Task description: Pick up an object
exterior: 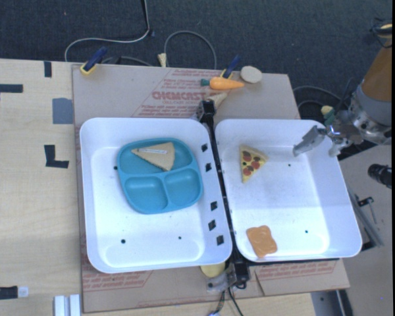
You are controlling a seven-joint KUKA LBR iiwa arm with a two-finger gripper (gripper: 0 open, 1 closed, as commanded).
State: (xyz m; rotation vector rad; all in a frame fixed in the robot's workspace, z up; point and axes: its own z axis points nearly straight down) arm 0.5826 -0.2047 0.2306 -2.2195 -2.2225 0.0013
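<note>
A pizza slice (251, 162) with red toppings lies in the upper left of the right bin (329, 196). An orange-brown piece of toy food (261, 240) rests near that bin's front edge. In the left bin (99, 229), a blue divided plate (160, 176) carries a tan wedge (157, 155) in its upper section. My gripper (320, 143) hovers over the right bin's upper right corner, well to the right of the pizza slice. It is open, with nothing between its fingers.
A toy carrot (225, 83) and a beige round piece (251, 74) lie on the cardboard behind the bins. A yellow clamp (90, 66) and cables sit at the back. Black clips run along the divider (214, 176) between the bins.
</note>
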